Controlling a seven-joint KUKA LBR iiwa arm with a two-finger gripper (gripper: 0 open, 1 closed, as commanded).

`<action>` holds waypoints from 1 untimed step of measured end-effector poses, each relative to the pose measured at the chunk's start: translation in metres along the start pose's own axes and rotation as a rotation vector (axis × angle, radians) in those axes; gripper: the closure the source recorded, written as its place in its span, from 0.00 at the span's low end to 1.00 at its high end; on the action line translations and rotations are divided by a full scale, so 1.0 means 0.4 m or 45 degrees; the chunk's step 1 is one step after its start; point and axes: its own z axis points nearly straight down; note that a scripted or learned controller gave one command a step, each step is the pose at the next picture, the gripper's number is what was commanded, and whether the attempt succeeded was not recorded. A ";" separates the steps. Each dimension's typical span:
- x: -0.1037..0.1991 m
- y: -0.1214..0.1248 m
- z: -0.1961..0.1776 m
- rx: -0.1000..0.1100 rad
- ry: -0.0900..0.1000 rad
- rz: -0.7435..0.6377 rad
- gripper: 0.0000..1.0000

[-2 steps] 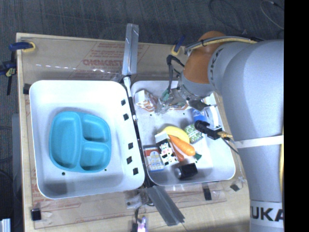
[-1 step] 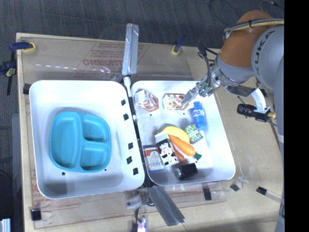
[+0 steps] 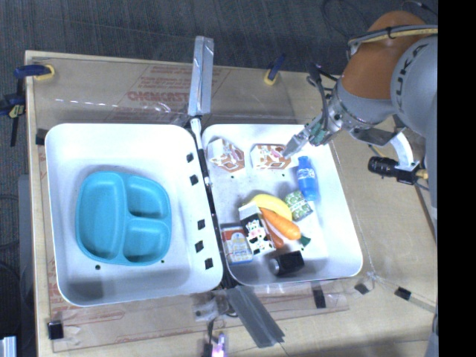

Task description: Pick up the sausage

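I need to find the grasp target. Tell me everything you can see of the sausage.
The sausage is an orange-red, smooth, rounded stick, glossy like plastic. It lies flat and slanted in the right bin, running from upper left to lower right. Its upper side rests against the banana, and its lower left end touches the black-and-white carton. The pincer is apart from it, farther back.

Red print on bench sheet (image 3: pixel 160 88) (mirrored, blurred): unreadable.

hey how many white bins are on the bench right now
2. The left bin holds a blue divided tray. The right bin beside it holds the pile of small items, with the end effector over its far side.
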 end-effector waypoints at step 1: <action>0.037 0.055 0.263 0.003 0.006 -0.145 1.00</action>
